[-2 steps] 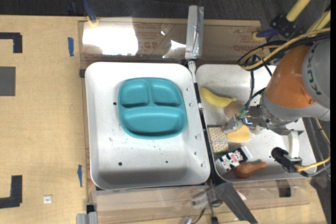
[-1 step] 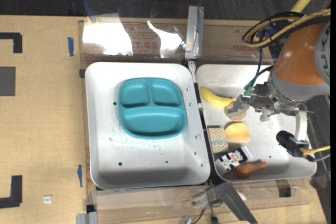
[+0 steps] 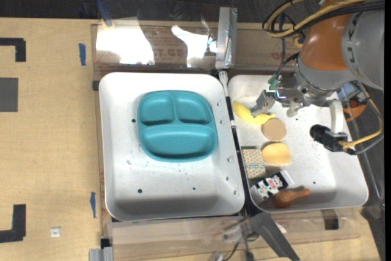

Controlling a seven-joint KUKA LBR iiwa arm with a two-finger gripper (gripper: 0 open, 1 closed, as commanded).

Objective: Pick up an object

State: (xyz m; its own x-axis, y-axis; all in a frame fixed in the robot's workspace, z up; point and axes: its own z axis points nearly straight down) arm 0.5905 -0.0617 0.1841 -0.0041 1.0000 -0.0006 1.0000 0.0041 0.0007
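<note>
**Open gripper hanging just beyond the biscuit**

We are starting at the near rim of the right bin point(image 3: 351, 192). There a brown drumstick-shaped piece point(image 3: 292, 195) is lying, well nearer to us than the round tan biscuit point(image 3: 274, 129). A small black-and-white card point(image 3: 269, 183) is sitting just beside it, also on the biscuit's near side. Closer to the biscuit, a patterned square point(image 3: 252, 162) is lying to its near left. A yellow bun point(image 3: 276, 154) is resting just beside its near edge. A banana point(image 3: 247, 113) is lying just to the biscuit's far left.

Just beyond the biscuit we are seeing the gripper point(image 3: 276, 108) hanging with its fingers point(image 3: 264, 101) spread, gripping nothing. The grey arm point(image 3: 342, 52) is reaching in from the biscuit's far right. Well left of the biscuit, a teal divided plate point(image 3: 177, 125) is lying in the left bin point(image 3: 110, 150).
</note>
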